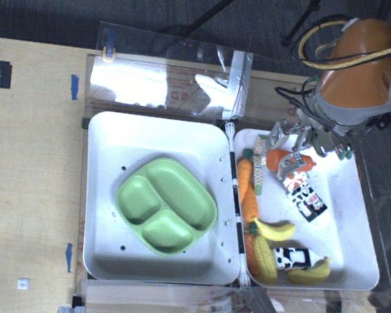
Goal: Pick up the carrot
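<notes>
Corn [262,258] nearest; carrot [247,189] along bin wall, left of jaws [295,150]; jaws' state unclear.

Gripper [295,143] hovering over far end of right bin [357,204], above orange-white item [288,162]. Carrot [247,189] lying along bin's left wall, apart from gripper. Bananas [276,229] and corn cob [263,257] lying at near end. Green divided plate [167,203] sitting in left bin [106,150].
</notes>
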Robot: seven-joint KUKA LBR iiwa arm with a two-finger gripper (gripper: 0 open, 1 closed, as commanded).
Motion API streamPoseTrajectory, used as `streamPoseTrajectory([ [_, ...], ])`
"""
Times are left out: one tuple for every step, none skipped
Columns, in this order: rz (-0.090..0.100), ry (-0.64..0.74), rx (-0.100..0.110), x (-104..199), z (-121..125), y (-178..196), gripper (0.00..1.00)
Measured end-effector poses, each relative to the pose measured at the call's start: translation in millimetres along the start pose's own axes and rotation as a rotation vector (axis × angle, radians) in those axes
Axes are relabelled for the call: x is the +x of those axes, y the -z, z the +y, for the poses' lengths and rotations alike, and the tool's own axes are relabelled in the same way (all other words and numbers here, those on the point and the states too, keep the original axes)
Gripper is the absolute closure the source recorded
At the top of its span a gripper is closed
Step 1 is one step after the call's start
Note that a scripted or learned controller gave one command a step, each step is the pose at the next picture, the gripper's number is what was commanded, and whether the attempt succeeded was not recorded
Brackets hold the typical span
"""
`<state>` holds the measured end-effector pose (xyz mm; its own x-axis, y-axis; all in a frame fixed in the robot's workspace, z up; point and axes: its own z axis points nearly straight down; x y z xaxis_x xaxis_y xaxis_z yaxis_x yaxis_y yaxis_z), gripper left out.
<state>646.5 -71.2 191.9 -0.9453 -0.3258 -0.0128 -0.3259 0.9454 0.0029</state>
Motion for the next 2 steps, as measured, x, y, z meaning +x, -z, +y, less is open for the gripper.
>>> streamPoseTrajectory([
  [0.007,0.008,0.001,-30,18,18,1.00],
  [0.013,-0.148,0.001,-25,22,-2,1.00],
])
